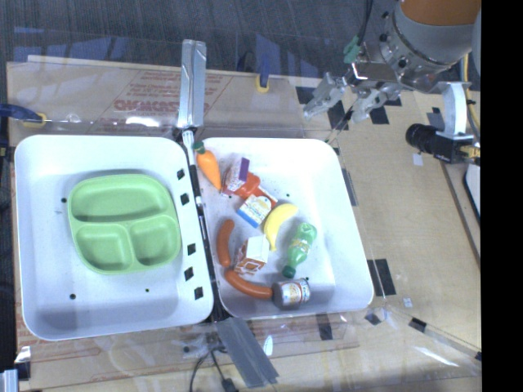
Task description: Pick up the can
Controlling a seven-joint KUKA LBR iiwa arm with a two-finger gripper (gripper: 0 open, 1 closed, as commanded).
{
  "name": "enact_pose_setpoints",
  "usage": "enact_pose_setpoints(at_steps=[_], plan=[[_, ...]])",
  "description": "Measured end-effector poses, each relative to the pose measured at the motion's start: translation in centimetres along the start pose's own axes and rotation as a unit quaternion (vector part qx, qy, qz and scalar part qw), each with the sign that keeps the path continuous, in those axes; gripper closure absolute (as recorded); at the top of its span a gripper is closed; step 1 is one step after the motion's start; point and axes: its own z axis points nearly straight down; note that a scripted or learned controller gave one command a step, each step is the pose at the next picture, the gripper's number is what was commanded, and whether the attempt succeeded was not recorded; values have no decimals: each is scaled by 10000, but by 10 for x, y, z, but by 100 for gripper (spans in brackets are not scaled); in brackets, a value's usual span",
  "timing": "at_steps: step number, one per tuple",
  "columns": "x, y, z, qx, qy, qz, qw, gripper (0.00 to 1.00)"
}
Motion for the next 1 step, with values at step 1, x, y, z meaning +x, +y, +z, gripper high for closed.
enact_pose_setpoints(at_steps=[1], plan=[[52, -64, -24, -4, 0, 433, 9991, 0]])
